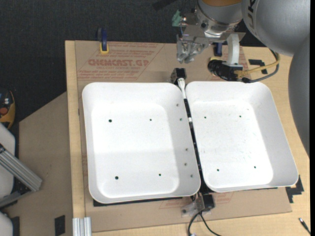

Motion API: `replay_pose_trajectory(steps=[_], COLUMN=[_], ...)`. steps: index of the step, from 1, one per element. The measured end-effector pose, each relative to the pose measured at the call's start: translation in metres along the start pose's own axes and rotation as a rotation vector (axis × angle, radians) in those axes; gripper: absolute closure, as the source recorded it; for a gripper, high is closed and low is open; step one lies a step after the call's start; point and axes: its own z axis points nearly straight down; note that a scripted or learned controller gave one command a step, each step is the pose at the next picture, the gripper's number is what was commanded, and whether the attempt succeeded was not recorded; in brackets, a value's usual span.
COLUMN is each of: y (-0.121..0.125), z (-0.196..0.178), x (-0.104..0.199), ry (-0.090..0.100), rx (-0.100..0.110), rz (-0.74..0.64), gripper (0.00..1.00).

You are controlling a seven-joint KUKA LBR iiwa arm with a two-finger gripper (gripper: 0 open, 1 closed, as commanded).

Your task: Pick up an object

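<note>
1. Hovering beyond the far rims of both bins, gripper [187, 53]; finger state indiscernible.
2. Left white bin [93, 132] and right white bin [275, 127], side by side; no graspable object discernible in either.
3. Blue clamp [103, 39] on the bench's far edge.

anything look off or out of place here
Nothing looks spilled or damaged. The oddity: the task needs an object, yet the left bin and right bin show only bare white floors. The gripper hangs beyond their far edge.
</note>
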Motion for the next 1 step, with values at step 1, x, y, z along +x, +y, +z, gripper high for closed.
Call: replay_pose_trajectory(steps=[1], y=[-0.0031], z=[0.0778], x=[0.0864], ry=[0.001], rx=[0.015], rz=[-0.010], gripper=[1.00])
